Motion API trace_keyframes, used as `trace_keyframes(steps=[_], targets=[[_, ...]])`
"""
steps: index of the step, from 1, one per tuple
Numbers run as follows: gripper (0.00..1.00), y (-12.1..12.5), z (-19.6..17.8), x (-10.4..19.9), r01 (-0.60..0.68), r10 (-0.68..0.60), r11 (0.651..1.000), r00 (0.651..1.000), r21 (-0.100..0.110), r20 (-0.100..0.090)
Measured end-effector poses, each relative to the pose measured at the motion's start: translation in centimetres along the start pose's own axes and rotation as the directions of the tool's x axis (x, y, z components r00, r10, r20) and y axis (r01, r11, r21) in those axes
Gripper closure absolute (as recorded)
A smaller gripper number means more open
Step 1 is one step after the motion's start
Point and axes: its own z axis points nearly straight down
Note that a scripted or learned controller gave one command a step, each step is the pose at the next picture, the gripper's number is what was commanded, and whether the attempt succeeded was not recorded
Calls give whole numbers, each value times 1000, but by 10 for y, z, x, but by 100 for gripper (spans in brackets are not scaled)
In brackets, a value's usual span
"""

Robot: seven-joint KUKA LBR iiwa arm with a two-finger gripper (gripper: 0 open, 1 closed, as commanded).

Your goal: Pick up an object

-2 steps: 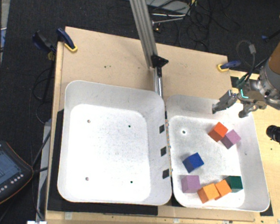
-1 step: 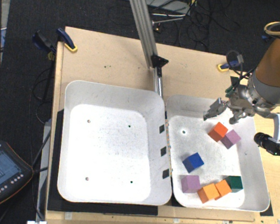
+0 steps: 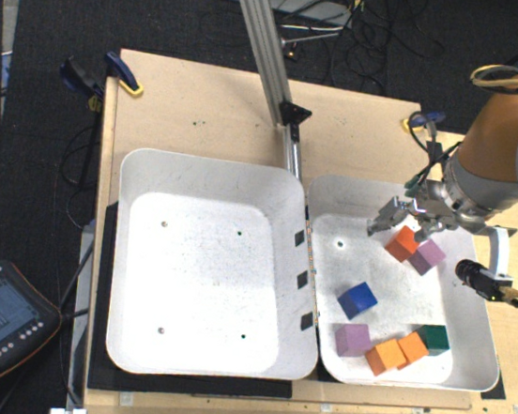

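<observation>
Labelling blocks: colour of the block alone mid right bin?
Blue, clearest in the camera view.

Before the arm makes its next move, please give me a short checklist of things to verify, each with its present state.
1. Gripper is above the right bin: ok.
2. A target is near it, the red-orange block touching a purple block: ok.
3. That target stands apart from its neighbour: not ok.
4. A block is held: cannot tell.
5. Easier targets exist, such as the blue block standing alone: ok.
</observation>
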Motion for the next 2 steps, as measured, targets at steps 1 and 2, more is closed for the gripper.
trace_keyframes(steps=[1,2], targets=[[0,1,43,0,1,-1,1000,1000,0,0],[100,2,30,-1,1,-1,1000,1000,-6,1]])
